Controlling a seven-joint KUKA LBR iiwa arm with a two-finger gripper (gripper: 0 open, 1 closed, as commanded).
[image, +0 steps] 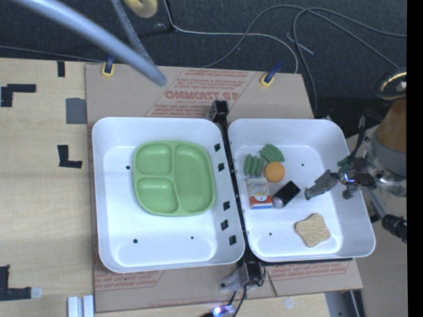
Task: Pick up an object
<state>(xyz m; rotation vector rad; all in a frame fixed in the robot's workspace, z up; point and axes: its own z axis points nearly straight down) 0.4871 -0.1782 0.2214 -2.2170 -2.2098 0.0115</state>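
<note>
The right bin (344, 243) holds several small things. There is a ribbed green piece (253, 164), a second green piece (271, 153), an orange ball (275, 172), a small white and red carton (259, 193), a black block (287, 193) and a tan bread slice (312, 230). My gripper (317, 187) hangs over the right half of this bin. It points left, just right of the black block and above the bread slice. It holds nothing that I can see.
A green divided plate (175, 178) lies in the left bin (106, 177). Black clips run along the wall between the bins (228, 177). The arm's wrist (390, 150) stands over the right bin's right rim. Cables (291, 25) trail behind the bench.
</note>
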